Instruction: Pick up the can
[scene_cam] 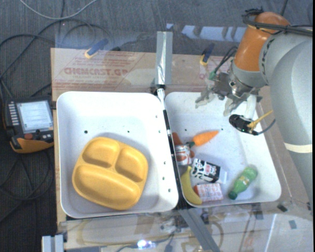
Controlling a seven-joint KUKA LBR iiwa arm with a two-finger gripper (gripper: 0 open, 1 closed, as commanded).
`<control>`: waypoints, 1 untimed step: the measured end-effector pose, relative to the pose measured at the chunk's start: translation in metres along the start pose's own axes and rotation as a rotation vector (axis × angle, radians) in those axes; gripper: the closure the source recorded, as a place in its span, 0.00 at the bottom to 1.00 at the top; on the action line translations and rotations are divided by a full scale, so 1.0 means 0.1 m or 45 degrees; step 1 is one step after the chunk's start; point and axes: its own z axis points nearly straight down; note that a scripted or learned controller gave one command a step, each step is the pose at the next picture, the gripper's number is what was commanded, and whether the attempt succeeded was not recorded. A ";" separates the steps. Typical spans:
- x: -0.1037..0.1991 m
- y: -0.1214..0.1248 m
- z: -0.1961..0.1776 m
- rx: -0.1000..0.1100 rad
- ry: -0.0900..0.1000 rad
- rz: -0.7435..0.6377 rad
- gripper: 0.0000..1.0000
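Pincer hovers open above right bin; can label unreadable.

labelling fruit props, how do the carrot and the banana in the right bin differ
The carrot is orange, the banana yellow. The carrot is short and tapered, the banana longer and curved. The carrot lies in open mid-bin; the banana hugs the left wall near the front, partly under a card. Both lie flat in the right bin.
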 end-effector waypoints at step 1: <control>-0.63 -0.75 -0.31 0.004 0.002 0.331 0.00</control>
